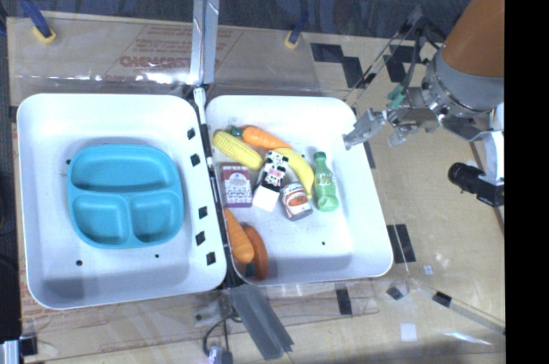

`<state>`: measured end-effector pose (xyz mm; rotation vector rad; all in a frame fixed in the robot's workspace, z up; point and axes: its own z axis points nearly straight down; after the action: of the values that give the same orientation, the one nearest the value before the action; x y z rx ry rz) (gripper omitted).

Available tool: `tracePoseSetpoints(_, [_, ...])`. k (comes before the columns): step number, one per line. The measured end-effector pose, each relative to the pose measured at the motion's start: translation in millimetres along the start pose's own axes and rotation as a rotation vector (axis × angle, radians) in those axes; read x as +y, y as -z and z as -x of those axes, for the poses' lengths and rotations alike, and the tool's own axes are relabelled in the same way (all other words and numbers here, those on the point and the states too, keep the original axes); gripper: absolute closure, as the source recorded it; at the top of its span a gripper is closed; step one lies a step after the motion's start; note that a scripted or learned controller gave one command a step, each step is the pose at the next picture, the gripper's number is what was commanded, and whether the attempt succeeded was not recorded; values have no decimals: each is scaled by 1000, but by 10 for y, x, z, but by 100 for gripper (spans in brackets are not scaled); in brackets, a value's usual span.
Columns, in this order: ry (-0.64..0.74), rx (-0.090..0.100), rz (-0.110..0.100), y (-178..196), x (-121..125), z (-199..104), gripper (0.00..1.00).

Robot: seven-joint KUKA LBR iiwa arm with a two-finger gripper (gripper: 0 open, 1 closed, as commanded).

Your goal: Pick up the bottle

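Observation:
A small green bottle [324,181] lies in the right bin [364,246], near its right side, next to a yellow banana [296,166] and a small can [295,202]. My gripper [367,127] hangs at the bin's upper right rim, up and to the right of the bottle and apart from it. Its fingers look spread with nothing between them.
The right bin also holds a corn cob [237,149], carrots [263,137], a small milk carton [272,173], a red box [236,183] and a sausage-like piece [246,246]. The left bin [43,182] holds a blue divided tray [126,195].

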<state>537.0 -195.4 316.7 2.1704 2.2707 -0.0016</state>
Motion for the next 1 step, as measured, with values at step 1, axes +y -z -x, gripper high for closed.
tracePoseSetpoints(1, [-92, 2, -5, -1198, 286, 149, 0])
